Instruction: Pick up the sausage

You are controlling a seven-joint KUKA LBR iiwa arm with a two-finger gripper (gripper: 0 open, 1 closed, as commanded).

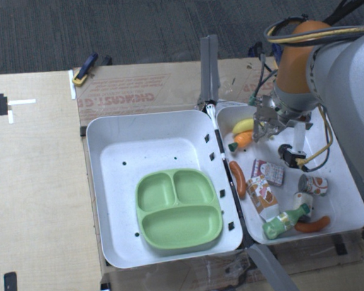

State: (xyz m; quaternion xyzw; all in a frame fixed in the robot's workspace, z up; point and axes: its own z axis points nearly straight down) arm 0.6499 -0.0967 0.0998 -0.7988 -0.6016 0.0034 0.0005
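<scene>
My arm reaches in from the right, wrist bent down, gripper (262,130) low in the right bin (343,178) beside the banana (243,125). The sausage (238,178) lies along that bin's left wall, untouched.

Chunky pale grey arm (348,89) with an orange band (301,58) above the wrist. Black and yellowish cables (315,33) loop around it
</scene>
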